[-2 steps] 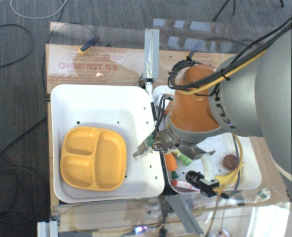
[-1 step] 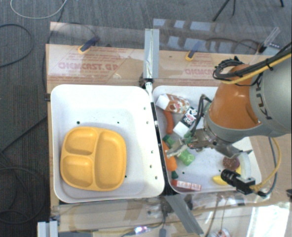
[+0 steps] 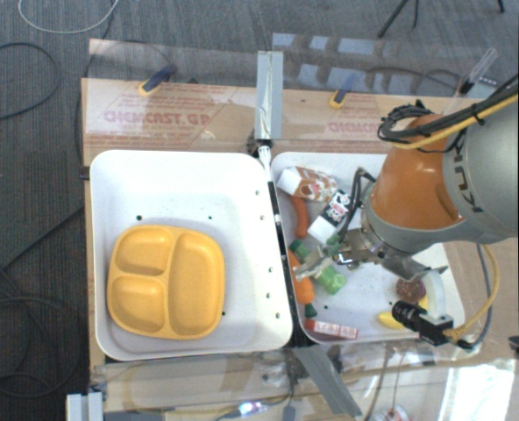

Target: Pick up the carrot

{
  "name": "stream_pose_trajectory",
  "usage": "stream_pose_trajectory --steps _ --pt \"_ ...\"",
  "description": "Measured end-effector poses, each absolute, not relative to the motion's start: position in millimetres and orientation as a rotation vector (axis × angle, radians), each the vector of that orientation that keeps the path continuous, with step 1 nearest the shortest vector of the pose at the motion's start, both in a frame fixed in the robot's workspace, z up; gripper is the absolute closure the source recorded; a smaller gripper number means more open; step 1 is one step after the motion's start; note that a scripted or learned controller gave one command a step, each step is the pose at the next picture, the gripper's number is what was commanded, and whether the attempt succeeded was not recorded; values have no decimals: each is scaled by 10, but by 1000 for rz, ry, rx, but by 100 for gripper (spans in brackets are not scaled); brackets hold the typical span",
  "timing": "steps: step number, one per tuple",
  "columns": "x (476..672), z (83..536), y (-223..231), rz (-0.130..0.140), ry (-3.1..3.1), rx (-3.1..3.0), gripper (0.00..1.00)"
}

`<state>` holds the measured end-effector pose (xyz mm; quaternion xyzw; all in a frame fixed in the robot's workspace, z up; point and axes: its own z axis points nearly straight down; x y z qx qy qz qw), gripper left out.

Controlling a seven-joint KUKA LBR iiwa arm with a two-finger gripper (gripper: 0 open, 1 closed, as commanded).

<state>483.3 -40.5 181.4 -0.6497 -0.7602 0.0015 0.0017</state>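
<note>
The carrot (image 3: 302,284) is a short orange piece lying along the left wall of the right bin (image 3: 435,261), near its front. A green toy (image 3: 332,280) lies just right of it. My gripper (image 3: 341,254) hangs low over the cluttered middle of this bin, a little up and to the right of the carrot and close above the green toy. The grey and orange wrist (image 3: 415,196) covers the bin's right half. Nothing orange shows at the gripper's tip.
A yellow divided plate (image 3: 166,281) lies in the left bin (image 3: 189,178). The right bin also holds a reddish sausage shape (image 3: 302,217), a white bottle (image 3: 320,228), a red packet (image 3: 333,329), a banana (image 3: 389,319) and a snack bag (image 3: 314,182).
</note>
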Motion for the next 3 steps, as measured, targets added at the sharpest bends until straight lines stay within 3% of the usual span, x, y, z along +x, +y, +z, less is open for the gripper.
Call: stream_pose_trajectory --steps 1,2,3 --pt "4829 1811 738 7 -2372 -2055 0" --pt "4832 1845 -208 8 -2109 -2327 0" --pt "4832 1844 -205 8 -2109 -2326 0"
